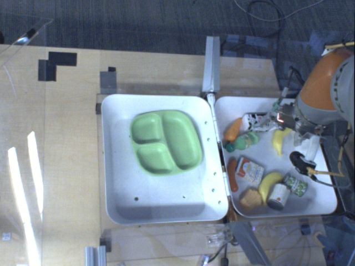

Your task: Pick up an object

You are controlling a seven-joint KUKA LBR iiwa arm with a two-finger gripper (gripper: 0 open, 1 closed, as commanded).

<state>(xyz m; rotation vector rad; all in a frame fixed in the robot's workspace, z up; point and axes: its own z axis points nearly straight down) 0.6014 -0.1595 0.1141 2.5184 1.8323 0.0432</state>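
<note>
My gripper hangs over the far right part of the right bin, below the arm's orange band. Just beneath and in front of it lies a small yellow fruit. To its left lie a black-and-white packet, an orange carrot and a green toy vegetable. Nearer the front are a red-and-white carton, a red sausage, a banana, a silver can, a green can and a brown bun.
The left bin holds a green divided plate. A metal post rises behind the divider between the bins. The objects crowd the right bin's left and front.
</note>
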